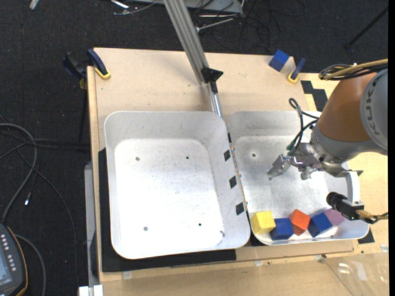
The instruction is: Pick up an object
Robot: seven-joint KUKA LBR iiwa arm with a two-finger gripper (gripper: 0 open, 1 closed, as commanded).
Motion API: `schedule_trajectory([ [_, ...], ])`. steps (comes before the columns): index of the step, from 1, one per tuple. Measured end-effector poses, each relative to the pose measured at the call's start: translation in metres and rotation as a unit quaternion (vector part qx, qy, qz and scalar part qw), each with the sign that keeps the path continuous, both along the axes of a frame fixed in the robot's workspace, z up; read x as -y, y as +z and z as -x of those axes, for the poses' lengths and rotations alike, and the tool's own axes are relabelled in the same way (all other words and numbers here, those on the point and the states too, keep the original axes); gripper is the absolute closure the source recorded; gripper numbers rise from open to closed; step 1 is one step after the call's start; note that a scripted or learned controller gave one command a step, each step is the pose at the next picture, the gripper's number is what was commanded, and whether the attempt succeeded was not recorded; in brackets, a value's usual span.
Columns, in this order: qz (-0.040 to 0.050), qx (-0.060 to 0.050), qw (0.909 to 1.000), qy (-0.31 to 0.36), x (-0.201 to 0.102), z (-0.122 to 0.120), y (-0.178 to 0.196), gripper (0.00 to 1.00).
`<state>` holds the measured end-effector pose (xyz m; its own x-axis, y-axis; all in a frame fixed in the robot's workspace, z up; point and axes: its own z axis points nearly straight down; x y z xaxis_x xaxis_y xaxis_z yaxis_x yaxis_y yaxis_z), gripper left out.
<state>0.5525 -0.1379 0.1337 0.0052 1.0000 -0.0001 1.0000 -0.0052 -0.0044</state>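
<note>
- We see the hand [289,171] over the middle of the right bin [259,134], at the centre right of the frame, reached in on the grey and orange arm [352,116] from the right edge.
- Its two fingers [275,170] look apart to us, and we see nothing between them.
- The blocks lie in a row along the lower edge of the right bin, below the hand in the frame and clear of it.
- From left to right we count a yellow block [263,221], a left blue block [282,228], an orange block [300,221], a right blue block [320,224] and a pale purple block [335,216].
- The yellow block and the left blue block sit just beside each other at the bin's lower left corner; the orange block is close to both blue ones, though we cannot tell whether they touch.
- The orange block is the one most nearly straight below the hand.
- The left bin [160,184] fills the centre left of the frame, its right rim against the right bin.
- On the bare surface [154,85], in the upper right, we see one more blue cube [279,59] outside both bins, well apart from the hand.
- A slanted metal pole [185,29] runs down from the top of the frame to the gap between the bins.
</note>
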Motion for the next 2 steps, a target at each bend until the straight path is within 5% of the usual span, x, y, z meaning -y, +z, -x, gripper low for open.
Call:
schedule_trajectory([
  [1, -0.0004, 0.001, 1.0, 0.004, -0.012, -0.004, -0.028, 0.0],
  [2, 0.001, 0.001, 1.0, -0.001, 0.04, 0.046, -0.039, 0.0],
])
